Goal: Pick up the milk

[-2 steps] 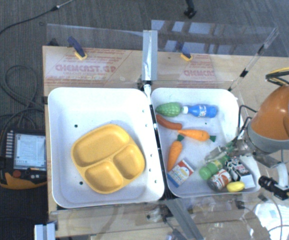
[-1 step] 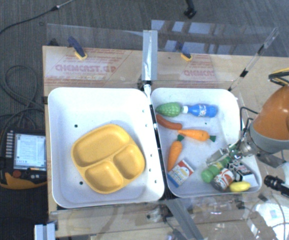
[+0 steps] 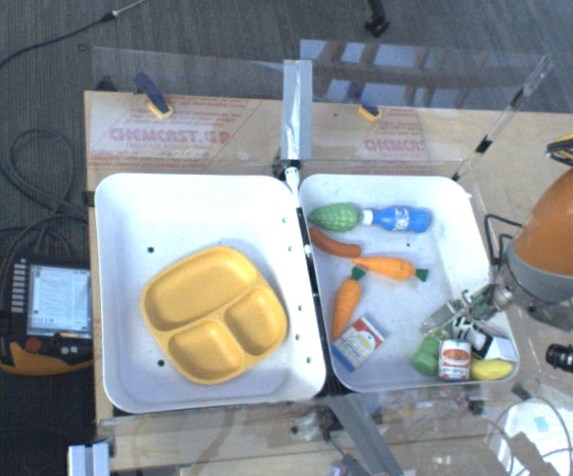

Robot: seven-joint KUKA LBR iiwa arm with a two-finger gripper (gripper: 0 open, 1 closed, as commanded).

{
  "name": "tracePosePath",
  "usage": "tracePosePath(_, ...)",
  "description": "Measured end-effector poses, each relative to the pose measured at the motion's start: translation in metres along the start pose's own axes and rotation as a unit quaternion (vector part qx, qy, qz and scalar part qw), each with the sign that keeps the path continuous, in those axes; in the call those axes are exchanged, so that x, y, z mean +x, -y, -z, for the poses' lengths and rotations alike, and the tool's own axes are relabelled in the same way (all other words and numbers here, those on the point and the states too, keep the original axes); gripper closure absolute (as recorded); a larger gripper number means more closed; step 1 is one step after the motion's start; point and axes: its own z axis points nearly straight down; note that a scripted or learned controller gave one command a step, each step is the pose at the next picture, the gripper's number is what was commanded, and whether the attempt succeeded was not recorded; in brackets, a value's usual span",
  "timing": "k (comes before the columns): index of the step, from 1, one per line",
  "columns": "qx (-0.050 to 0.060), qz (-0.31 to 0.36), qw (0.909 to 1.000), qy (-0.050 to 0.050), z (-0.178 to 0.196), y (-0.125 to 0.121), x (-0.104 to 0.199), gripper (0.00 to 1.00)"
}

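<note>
A small milk carton (image 3: 358, 342), white with an orange and blue label, lay tilted near the front edge of the right bin (image 3: 462, 198), toward its front left corner. Just beside it, an orange carrot (image 3: 345, 305) pointed down at the carton, its green top toward the bin's middle. A second carrot (image 3: 389, 267) lay crosswise above that, and a reddish sausage-like piece (image 3: 335, 243) sat near the bin's left wall. Along the back edge rested a green ear of corn (image 3: 333, 216) and a blue and white bottle (image 3: 399, 219) on its side.

In the front right corner, well apart from the milk, sat a cluster: a green item (image 3: 426, 355), a small red and white can (image 3: 454, 359) and a yellow lemon (image 3: 492, 369). The claw (image 3: 462, 312) hovered just above this cluster, reaching in from the right edge; whether its fingers were spread or closed could not be told, and nothing was visibly held.

The left bin (image 3: 118, 266) carried a yellow divided plate (image 3: 215, 311) with three compartments. Both bins sat side by side on the tabletop (image 3: 182, 132).
</note>
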Motion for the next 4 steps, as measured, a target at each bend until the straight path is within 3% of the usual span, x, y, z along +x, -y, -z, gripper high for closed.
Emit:
tracePosePath(1,-0.007,0.001,1.0,0.004,0.012,-0.007,0.0,1.0)
tracePosePath(2,0.001,-0.109,0.9941,-0.001,0.091,-0.072,0.04,1.0)
tracePosePath(3,0.001,-0.109,0.9941,-0.001,0.091,-0.072,0.04,0.0)
tracePosePath(4,0.001,-0.132,0.9912,-0.001,-0.014,-0.011,0.006,0.0)
